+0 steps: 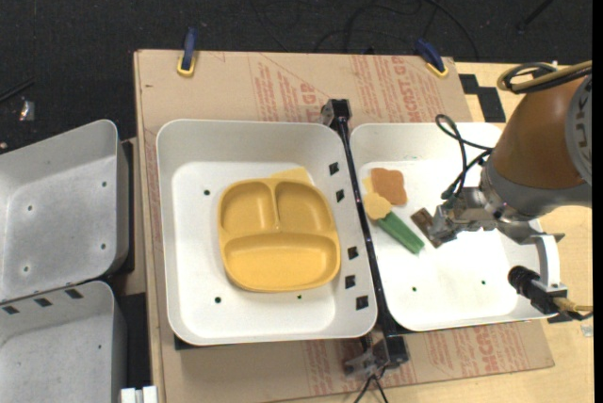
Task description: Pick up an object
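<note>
The tool [435, 227] is low in the right bin [471, 298], right of centre frame, and whether it is clenched or released cannot be told from here. Just to its left lies the green stick [403, 233], with a yellow piece [377, 204] and an orange piece [388, 185] touching above. Risk: a closing nudge could skid the stick sideways into those pieces. The yellow tray [279, 235] sits in the left bin [188, 203].

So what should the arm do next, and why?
Probably ease a little left and down onto the green stick. The tool sits just right of it in the right bin, with nothing visibly held, and the stick looks like the nearest thing to grab.
</note>
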You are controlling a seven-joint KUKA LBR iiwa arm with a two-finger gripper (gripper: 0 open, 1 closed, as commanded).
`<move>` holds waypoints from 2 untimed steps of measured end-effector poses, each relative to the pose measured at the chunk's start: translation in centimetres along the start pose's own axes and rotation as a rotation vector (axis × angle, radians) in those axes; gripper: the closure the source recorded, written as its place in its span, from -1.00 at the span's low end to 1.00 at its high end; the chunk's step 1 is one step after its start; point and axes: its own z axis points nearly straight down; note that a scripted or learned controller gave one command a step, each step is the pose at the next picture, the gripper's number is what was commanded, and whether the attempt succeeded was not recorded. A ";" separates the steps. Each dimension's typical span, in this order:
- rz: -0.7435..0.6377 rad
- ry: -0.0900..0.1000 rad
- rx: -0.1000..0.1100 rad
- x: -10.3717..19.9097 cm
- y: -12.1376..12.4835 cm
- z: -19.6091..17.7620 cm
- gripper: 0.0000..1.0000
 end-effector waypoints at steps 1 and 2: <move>-0.002 0.000 -0.002 -0.3 0.7 -6.2 1.00; -0.002 0.000 -0.001 -0.3 0.9 -11.5 1.00</move>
